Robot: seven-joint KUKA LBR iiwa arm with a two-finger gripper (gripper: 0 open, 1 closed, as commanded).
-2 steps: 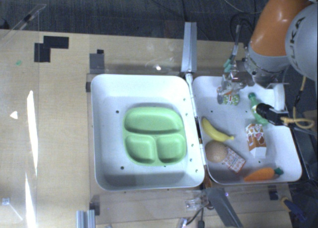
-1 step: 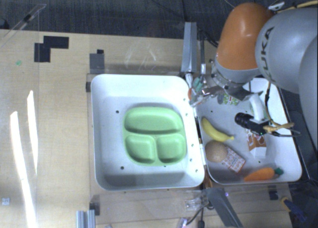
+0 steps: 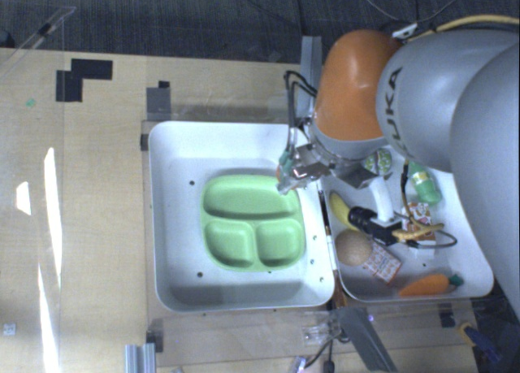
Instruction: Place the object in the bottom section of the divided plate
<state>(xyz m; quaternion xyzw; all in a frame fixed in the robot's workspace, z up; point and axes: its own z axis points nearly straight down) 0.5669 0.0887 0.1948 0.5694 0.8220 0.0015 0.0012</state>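
Arm (image 3: pixel 422 95) enters from the right, big grey link filling the upper right corner, orange band (image 3: pixel 353 83) sitting over the divider between the 2 bins. Wrist points down and left. Gripper (image 3: pixel 291 178) hangs at the upper right rim of the green divided plate (image 3: pixel 252 221), over the right edge of the left bin (image 3: pixel 171 201). Claw state: cannot tell, too blurred and dark, and nothing can be seen held there.

Plate lies flat in the left bin: 1 wide section at top, 2 smaller ones at bottom.

Right bin (image 3: pixel 479 270) holds the loose objects: banana (image 3: pixel 341 210), brown round item (image 3: pixel 353 247), small patterned packet (image 3: pixel 380 264), carrot (image 3: pixel 426 284), green bottle (image 3: pixel 422 184). Black cable (image 3: pixel 398 229) crosses them.
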